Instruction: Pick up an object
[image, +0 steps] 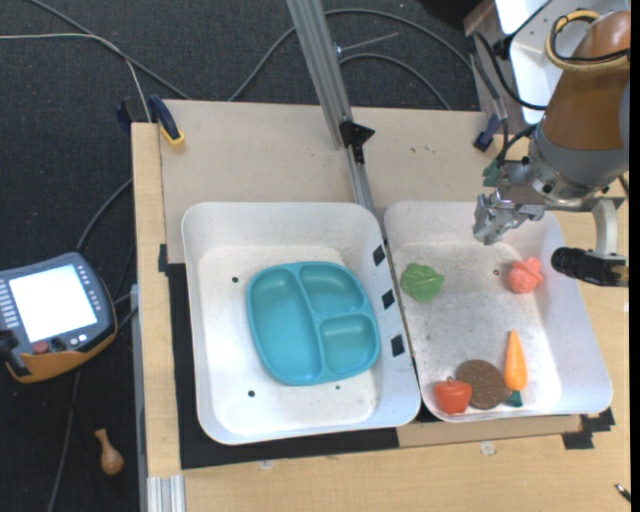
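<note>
Where it hovers, claw (494, 228) holds nothing.

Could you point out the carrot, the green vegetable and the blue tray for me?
carrot (514, 362), camera view, middle of its orange body.
green vegetable (422, 282), camera view, centre of its leafy top.
blue tray (282, 330), camera view, floor of its big compartment.

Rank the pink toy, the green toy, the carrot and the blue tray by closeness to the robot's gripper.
From the gripper:
1. Pink toy, right bin, just below it.
2. Green toy, right bin's left side.
3. Carrot, lower in the right bin.
4. Blue tray, left bin.
</note>
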